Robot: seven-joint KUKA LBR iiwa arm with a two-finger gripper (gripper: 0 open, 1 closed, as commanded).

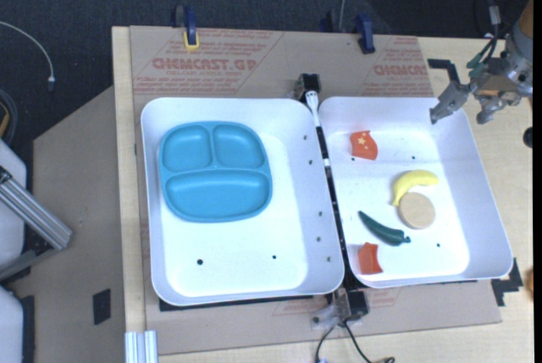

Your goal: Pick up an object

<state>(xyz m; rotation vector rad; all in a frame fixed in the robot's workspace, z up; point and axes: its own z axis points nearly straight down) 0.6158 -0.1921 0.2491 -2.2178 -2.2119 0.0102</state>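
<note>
The right bin (pixel 474 184) holds a red piece (pixel 363 145) near its back left, a yellow banana (pixel 413 182), a tan round disc (pixel 417 210) just below it, a dark green pepper-like piece (pixel 383 228) and a small red-orange piece (pixel 369 258) at the front. My gripper (pixel 464 105) hovers over the bin's back right corner, open, with nothing between its fingers. It is well to the right of and behind the objects.
The left bin (pixel 288 260) carries a blue divided plate (pixel 217 171). Clamps (pixel 191 28) hold the cardboard sheet at the back edge. Cables and a black fitting (pixel 309 87) sit between the bins at the back.
</note>
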